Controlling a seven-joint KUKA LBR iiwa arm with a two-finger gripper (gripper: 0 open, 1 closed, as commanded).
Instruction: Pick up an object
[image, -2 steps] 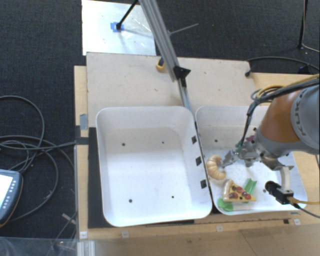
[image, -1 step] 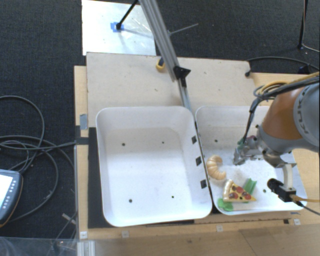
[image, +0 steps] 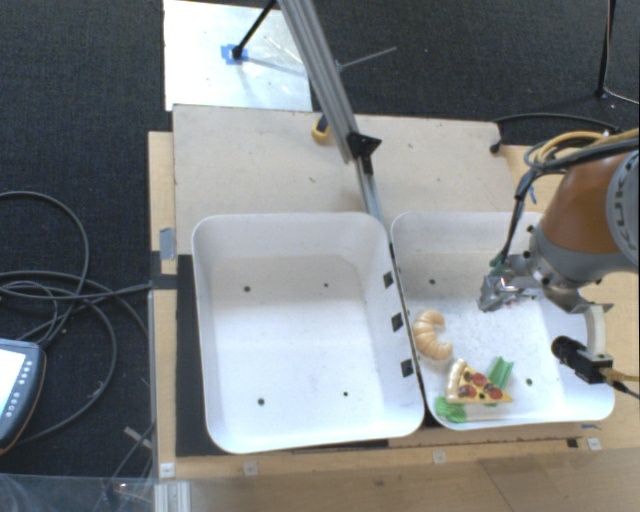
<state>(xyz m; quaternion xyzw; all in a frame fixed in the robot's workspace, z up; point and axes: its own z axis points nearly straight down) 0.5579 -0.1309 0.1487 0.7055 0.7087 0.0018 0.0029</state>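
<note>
Writing: no words or labels can be read on anything.
Bins: two white bins sit side by side on the desk (image: 250, 160). The left bin (image: 215, 260) is in the middle of the frame. The right bin (image: 440, 250) is at the right.
Toys: two, both in the right bin, near its lower left corner.
Croissant: one tan toy croissant (image: 432, 334), close to the wall between the two bins.
Pizza: one toy pizza slice (image: 479, 385) with red spots and green bits, just below and to the right of the croissant, near the bin's bottom edge.
Arm: one grey and orange arm (image: 590, 220) reaches in from the right side of the frame.
Jaws: the gripper (image: 497, 292) is over the right bin, up and to the right of the toys and apart from them. Nothing shows between its jaws. I cannot tell if they are open or closed.
Around: one grey pole (image: 335, 90) slants down from the top of the frame to the gap between the bins. Black cables (image: 60, 290) lie on the dark floor at the left. One screen (image: 15, 385) shows at the left edge.
</note>
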